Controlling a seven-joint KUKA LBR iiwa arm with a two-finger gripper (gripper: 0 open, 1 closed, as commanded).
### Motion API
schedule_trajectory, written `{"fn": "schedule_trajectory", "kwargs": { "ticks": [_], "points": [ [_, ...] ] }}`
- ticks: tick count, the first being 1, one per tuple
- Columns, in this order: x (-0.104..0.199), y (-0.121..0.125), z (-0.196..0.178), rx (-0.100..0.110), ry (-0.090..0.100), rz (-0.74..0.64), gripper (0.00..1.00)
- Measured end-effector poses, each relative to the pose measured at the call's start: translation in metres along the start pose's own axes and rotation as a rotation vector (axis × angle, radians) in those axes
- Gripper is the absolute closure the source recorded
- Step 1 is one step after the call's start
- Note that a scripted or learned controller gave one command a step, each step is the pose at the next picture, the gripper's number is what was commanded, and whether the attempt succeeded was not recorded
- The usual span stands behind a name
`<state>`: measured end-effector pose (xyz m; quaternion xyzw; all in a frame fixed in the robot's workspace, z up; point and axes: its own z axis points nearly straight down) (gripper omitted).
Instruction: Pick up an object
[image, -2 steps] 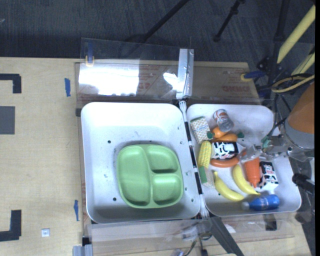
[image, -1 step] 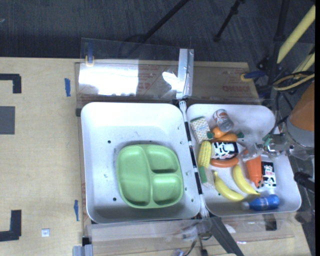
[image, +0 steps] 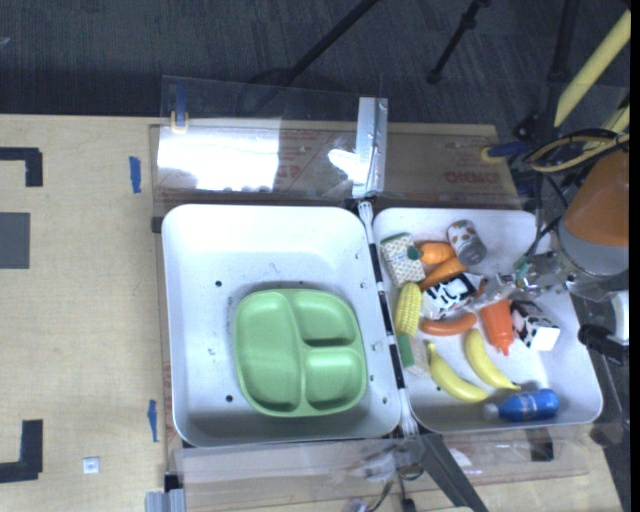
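**Scene, nearest first (positions referenced to the corn cob (image: 407, 308))**

1. Blue bottle (image: 525, 404): lies on its side, nearer the camera than the cob and well to its right, against the near wall of the right bin (image: 585, 400).
2. Two bananas (image: 455, 375): just nearer than the cob and to its right, side by side.
3. Red sausage (image: 448, 324): just right of the cob, level with its lower half.
4. Orange carrot-like piece (image: 497, 325) and a black-and-white block (image: 535, 330): further right of the cob.
5. Green divided plate (image: 298, 348): left of the cob, in the left bin (image: 190, 300).
6. Can (image: 465, 240): beyond the cob and to its right.

**Step in hand**

Judged as approach. The gripper (image: 520, 275) sits low over the clutter, right of the cob and slightly beyond it, close above the carrot-like piece. No object is seen lifted.

**Gripper state**

Cannot be told: the tool end merges with cables and toys. Contact with the carrot-like piece is likewise uncertain. It is not seen to hold anything.

**Next move requires**

- One target. The carrot-like piece is the likely candidate.
- A straight descent, since neighbouring items crowd it.
- Closure across its narrow width, then a vertical lift.
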<state>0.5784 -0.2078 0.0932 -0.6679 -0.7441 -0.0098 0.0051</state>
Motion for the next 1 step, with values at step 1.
{"fn": "schedule_trajectory", "kwargs": {
  "ticks": [1],
  "points": [
    [0.0512, -0.0164, -0.1388, 0.006, -0.022, 0.187, 1.00]
  ]
}}
